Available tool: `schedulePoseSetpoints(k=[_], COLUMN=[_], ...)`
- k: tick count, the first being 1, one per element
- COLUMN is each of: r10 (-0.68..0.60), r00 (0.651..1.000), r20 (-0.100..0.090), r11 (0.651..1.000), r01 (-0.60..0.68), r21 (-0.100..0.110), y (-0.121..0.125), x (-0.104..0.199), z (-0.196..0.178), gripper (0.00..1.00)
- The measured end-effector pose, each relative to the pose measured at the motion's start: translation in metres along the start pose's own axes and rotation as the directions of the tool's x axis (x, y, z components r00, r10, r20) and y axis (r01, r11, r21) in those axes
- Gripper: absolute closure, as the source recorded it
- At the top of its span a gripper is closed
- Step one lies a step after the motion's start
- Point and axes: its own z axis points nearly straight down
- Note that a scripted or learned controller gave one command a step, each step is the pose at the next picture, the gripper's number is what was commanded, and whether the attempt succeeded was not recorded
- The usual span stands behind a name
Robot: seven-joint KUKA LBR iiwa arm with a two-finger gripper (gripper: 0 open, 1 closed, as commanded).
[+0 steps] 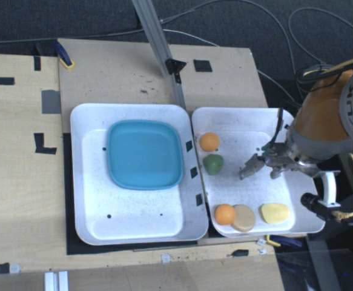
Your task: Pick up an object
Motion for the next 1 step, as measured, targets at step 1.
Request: schedulePoseSetpoints(k=[1], r10=[-0.001], r00=[1.000], r20=[0.000], r11=[1.000], r01=[0.001], r21=[0.001], y=[-0.0052], x=[0.0087], z=[0.0483], gripper=[0.00])
